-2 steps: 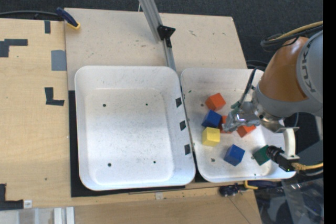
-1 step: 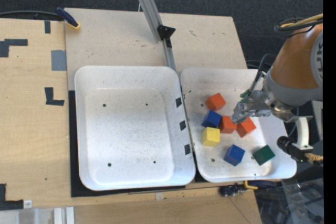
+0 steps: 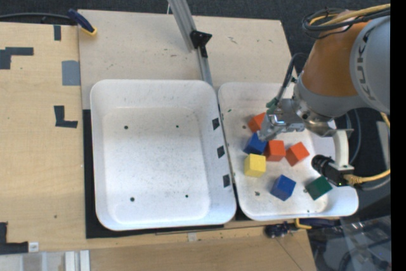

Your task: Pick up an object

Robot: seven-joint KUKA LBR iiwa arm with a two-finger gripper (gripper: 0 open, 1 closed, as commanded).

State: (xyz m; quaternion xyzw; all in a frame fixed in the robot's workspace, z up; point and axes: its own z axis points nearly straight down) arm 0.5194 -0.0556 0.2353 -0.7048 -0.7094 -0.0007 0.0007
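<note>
Camera view shows the hand (image 3: 271,128), grip unclear, low among crowded blocks; it may bump the blue block (image 3: 255,145) aside.

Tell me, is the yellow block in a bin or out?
In. The yellow block sits inside the right bin, beside a blue block.

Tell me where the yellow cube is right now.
The yellow cube lies in the right-hand bin of the camera view, near its left wall, just below a blue cube and left of another blue cube.
</note>
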